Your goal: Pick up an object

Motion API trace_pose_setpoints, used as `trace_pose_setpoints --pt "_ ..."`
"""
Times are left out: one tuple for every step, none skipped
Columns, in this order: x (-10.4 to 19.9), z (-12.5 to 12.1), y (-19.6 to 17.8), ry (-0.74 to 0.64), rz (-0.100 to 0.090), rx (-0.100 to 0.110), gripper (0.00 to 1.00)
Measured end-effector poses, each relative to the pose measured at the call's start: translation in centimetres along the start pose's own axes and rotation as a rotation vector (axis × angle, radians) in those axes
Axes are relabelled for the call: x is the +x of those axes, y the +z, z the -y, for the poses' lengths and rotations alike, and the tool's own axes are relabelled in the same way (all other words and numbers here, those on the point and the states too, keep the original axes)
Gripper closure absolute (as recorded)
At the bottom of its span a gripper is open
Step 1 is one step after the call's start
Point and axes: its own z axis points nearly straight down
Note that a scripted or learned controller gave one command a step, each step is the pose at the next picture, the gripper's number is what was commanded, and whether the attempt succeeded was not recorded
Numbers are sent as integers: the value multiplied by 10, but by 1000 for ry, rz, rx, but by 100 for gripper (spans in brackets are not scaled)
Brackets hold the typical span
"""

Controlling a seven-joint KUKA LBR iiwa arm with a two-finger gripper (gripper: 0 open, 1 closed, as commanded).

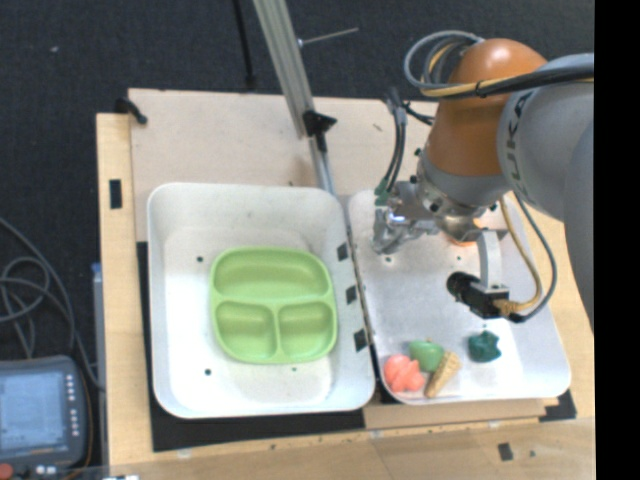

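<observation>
My gripper hangs over the far left part of the right bin, below the orange band of the arm. It points down at bare bin floor, with nothing visible between its fingers. Along the near edge of that bin lie a pink toy, a green toy, a tan cone-shaped piece and a dark green toy. All of them lie well nearer the front than my gripper.
The left bin holds a light green divided plate. A slanted metal pole rises behind the bins. Black cables and a dark fitting hang from the wrist over the right bin.
</observation>
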Motion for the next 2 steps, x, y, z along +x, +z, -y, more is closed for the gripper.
trace_pose_setpoints --pt "47 -18 -7 0 0 0 100" --pt "91 -37 6 1 2 2 100"
